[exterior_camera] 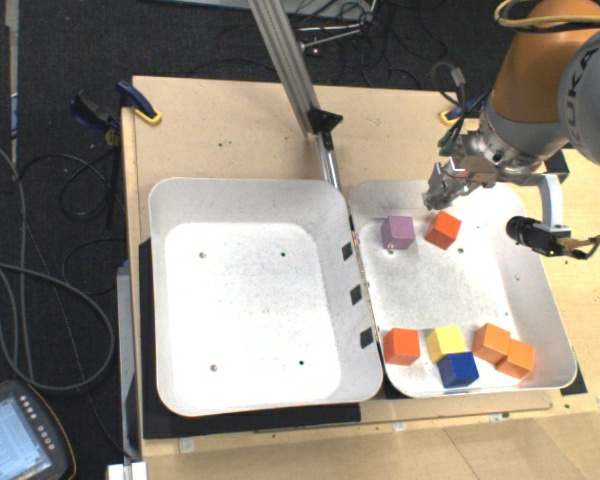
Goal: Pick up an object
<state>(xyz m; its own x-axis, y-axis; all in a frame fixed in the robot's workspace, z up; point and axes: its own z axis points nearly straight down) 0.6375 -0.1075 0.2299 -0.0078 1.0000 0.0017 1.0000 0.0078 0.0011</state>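
Observation:
The right bin holds several small cubes. A purple cube and an orange-red cube lie near its far end. Along the near edge sit an orange cube, a yellow cube, a blue cube and two more orange cubes. My gripper hangs at the far end of this bin, just beyond the orange-red cube and to the right of the purple one. Nothing shows between its tips.
The left bin lies beside the right one, with a dark divider strip between them. A slanted metal pole crosses the back of the bench. Clamps sit at the far corners. A small black device sticks out beside the wrist.

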